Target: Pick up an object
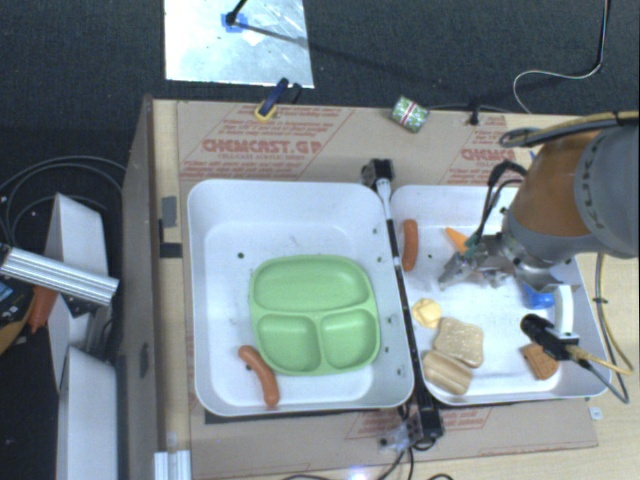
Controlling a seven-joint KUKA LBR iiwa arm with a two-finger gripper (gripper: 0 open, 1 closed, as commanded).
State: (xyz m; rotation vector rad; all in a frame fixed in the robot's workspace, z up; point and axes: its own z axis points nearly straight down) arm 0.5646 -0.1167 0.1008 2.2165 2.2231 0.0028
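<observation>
My gripper (462,266) hangs over the right bin (432,200); I cannot tell its state. The orange piece (456,237) lies just beyond its tip, toward the bin's far wall.

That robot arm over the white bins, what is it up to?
The arm's gripper is down in the right bin, among toy food: a sausage by the divider, an orange piece, a yellow piece and two bread slices. It appears to be trying to pick something up, but nothing can be seen between its fingers. The left bin holds a green divided plate and another sausage.
</observation>
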